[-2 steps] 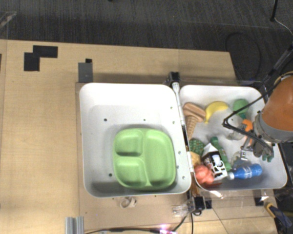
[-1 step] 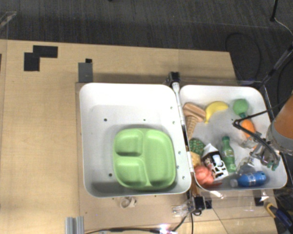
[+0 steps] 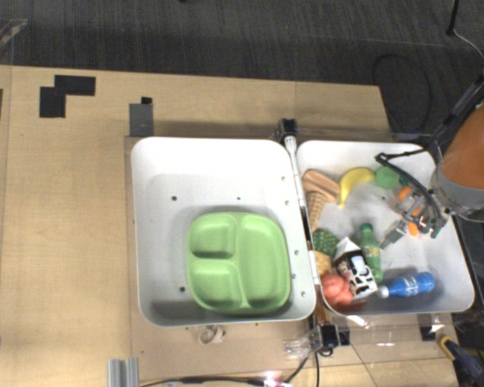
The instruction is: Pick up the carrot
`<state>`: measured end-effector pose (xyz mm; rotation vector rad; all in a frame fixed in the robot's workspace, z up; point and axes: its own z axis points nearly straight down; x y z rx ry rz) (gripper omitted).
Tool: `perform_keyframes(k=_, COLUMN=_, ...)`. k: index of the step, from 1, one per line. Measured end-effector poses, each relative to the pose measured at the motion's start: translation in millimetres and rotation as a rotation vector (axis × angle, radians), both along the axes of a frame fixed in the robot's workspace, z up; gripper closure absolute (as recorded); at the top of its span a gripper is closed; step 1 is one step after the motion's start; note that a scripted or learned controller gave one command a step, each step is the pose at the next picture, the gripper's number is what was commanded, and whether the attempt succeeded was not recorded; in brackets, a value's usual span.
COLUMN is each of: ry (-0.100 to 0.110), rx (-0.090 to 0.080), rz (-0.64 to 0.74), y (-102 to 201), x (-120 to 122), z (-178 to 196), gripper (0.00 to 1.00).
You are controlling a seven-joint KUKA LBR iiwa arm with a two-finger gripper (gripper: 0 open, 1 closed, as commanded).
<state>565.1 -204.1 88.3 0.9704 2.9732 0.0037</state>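
The carrot (image 3: 406, 193) lies in the right bin (image 3: 460, 268), toward its far right. Orange patches of it show beside a green leafy end (image 3: 387, 176). My gripper (image 3: 410, 214) hangs right over the carrot and covers most of its body. The grey arm with the orange band (image 3: 474, 153) comes in from the right edge. Whether the carrot is touched or held is hidden by the gripper's body.
The right bin also holds a bread piece (image 3: 321, 185), a yellow fruit (image 3: 355, 181), a green bottle (image 3: 370, 247), broccoli (image 3: 323, 241), a black-and-white item (image 3: 356, 271), a red item (image 3: 335, 289) and a blue bottle (image 3: 408, 285). A green divided plate (image 3: 239, 259) sits in the left bin (image 3: 157, 184).
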Motion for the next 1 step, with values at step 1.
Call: perform_keyframes(k=1, ry=-0.002, rx=-0.003, rz=0.153, y=-0.8, x=-42.9, z=0.9, gripper=0.00)
